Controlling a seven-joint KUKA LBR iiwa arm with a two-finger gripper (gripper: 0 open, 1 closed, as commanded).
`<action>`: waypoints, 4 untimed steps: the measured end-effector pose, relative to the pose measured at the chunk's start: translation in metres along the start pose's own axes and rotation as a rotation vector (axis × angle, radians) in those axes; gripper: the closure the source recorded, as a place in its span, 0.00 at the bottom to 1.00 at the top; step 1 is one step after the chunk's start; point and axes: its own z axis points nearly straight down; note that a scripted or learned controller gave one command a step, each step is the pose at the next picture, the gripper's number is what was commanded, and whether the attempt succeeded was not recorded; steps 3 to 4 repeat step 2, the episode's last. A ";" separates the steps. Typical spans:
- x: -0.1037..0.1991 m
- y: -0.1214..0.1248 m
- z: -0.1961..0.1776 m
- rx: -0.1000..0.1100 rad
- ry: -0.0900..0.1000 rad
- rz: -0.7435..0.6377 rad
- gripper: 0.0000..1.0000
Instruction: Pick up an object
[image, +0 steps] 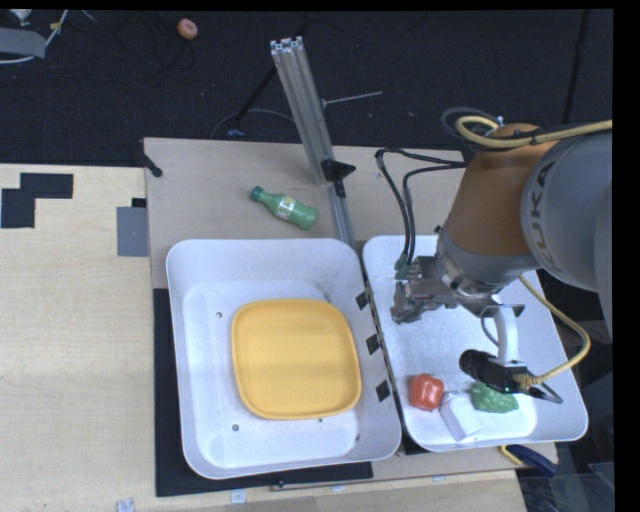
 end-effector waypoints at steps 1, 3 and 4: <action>0.045 0.021 -0.016 -0.002 0.000 0.001 1.00; 0.090 0.051 -0.008 0.001 0.000 0.001 1.00; 0.090 0.051 -0.008 0.001 0.000 0.001 1.00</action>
